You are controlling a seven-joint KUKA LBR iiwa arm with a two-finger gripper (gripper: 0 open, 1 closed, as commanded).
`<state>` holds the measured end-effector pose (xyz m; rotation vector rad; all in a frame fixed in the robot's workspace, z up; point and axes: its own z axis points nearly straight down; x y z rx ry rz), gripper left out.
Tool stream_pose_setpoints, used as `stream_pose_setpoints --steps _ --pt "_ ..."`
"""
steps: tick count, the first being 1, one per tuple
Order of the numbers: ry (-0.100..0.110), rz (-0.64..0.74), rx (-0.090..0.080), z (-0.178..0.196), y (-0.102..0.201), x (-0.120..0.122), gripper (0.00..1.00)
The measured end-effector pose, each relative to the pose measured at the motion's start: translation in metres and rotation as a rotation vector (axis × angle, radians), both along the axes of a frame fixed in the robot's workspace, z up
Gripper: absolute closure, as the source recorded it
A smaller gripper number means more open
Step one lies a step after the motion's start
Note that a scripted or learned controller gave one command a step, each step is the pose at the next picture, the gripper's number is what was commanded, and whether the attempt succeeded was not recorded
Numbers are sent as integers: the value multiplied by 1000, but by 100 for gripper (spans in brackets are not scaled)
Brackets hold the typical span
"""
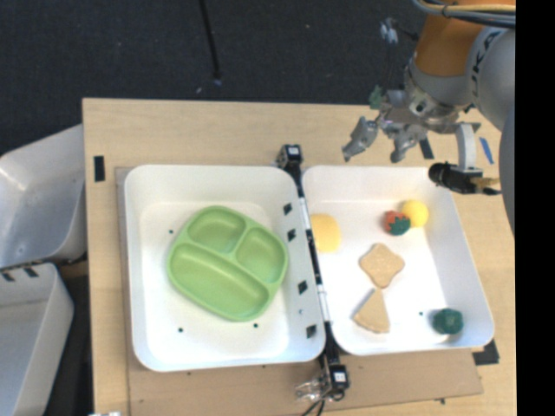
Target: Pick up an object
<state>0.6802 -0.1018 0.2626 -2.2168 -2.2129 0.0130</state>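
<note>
Grey arm with orange band enters at upper right of the frame. Its fingers [378, 140] hang spread apart, holding nothing, above the wooden table [191, 133] just beyond the top edge of the right-hand shallow white bin [464, 258].

Right bin contents, all lying loose on the bin floor:
- pale yellow round piece [325, 231] at the left wall, mid-height
- small red-and-green toy [397, 224] touching a yellow ball [415, 212], upper right part of the bin
- tan bread-slice-shaped piece [381, 264] near the centre
- tan wedge-shaped piece [374, 312] just below it, close but apart
- dark green round object [447, 321] in the lower right corner

Left-hand shallow white bin [147, 336] holds a light green plastic divided tray [227, 262], set at a slant in the middle.
</note>
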Motion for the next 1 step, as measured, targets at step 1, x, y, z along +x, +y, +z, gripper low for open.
stream_pose_setpoints --steps 1 --pt "-14 2 -1 9 0 2 0"
